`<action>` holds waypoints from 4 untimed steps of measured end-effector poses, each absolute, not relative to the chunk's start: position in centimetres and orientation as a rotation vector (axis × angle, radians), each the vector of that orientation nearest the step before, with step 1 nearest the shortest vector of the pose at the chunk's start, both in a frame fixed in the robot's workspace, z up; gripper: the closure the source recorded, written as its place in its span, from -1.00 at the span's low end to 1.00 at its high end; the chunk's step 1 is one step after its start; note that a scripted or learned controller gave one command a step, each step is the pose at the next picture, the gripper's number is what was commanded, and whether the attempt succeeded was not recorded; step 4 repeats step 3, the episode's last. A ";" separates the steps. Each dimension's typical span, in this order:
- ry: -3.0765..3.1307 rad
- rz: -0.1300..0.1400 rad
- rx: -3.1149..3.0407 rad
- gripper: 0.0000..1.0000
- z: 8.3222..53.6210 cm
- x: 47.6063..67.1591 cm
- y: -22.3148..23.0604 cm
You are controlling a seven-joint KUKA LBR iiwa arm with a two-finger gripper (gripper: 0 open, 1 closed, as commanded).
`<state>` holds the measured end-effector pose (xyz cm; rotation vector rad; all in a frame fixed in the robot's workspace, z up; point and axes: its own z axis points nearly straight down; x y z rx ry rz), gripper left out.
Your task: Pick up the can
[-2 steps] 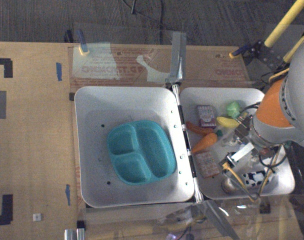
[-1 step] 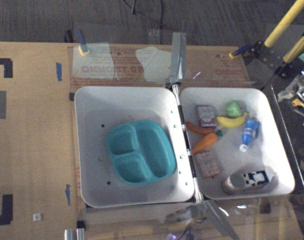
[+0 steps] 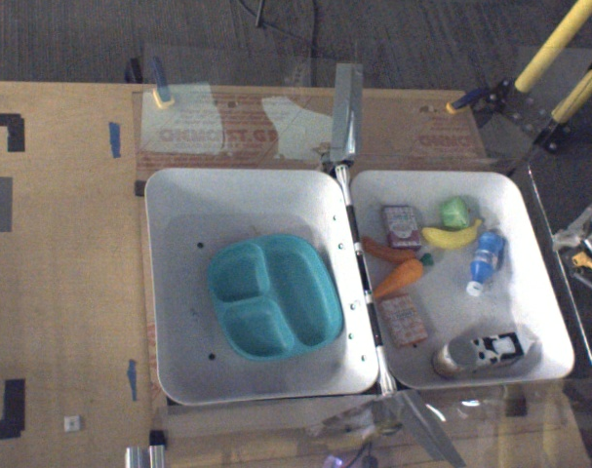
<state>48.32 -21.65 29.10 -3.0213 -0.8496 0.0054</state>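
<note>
Grey can [image 3: 479,352], on its side

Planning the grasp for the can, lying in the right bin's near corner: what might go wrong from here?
1. The can lies on its side, so it may roll away when touched.
2. It sits close to the right bin wall, which could block the descent.
3. The brown packet lies nearby and might get nudged.

A single fixed camera looks down at a slant from above the tabletop [image 3: 52,291], far enough off to take in both white bins. The left bin [image 3: 169,213] sits mid-frame, the right bin [image 3: 534,261] just beside it rightward, floor beyond.
</note>
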 end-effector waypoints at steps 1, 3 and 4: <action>-0.793 0.003 -3.040 -1.00 32.6 48.0 -22.3; -0.730 0.003 -3.055 -1.00 20.0 47.9 -18.0; -0.730 0.003 -3.055 -1.00 20.0 47.9 -18.0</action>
